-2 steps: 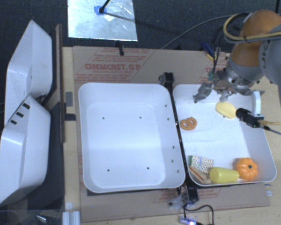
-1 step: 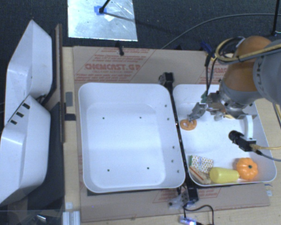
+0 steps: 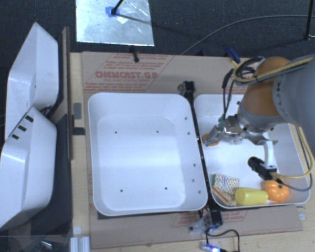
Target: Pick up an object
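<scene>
Yellow block (image 3: pixel 251 195) front of right bin (image 3: pixel 299 156), beside orange ball (image 3: pixel 276 190) | gripper (image 3: pixel 212 136) well apart | grip state unclear

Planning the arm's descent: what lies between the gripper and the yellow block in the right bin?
In the camera view, bare white bin floor separates the gripper from the yellow block; a patterned packet sits beside the block.

The grey arm (image 3: pixel 299 93) is reached in over the right bin (image 3: pixel 299 196), its tool (image 3: pixel 212 136) lowered near the bin's left wall.
</scene>
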Motion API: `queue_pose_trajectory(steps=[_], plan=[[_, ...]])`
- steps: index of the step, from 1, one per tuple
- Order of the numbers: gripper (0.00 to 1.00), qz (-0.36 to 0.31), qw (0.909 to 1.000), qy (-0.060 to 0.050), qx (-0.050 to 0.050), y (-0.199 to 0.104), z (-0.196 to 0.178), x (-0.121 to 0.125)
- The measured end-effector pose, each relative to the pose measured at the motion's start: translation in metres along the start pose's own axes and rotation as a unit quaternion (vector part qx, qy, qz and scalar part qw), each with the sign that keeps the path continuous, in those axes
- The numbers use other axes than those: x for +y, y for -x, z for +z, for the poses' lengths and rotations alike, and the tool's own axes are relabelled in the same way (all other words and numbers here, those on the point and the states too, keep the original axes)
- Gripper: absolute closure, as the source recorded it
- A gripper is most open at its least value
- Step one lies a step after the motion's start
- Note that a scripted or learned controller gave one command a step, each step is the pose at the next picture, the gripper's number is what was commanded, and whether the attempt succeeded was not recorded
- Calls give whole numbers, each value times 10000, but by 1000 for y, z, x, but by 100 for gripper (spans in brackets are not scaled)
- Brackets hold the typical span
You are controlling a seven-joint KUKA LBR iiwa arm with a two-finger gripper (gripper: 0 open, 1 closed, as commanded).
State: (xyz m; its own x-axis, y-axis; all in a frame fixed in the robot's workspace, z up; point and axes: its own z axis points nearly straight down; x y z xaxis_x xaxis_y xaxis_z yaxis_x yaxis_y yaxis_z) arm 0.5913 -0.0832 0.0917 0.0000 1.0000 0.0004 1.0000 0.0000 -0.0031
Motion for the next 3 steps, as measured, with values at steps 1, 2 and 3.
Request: queue_pose_trajectory(steps=[1, 2, 3], plan=[[0, 2, 10000, 53, -4, -1, -97, -32], [0, -1, 10000, 29, -2, -11, -121, -64], [0, -1, 10000, 6, 0, -23, -92, -83]])
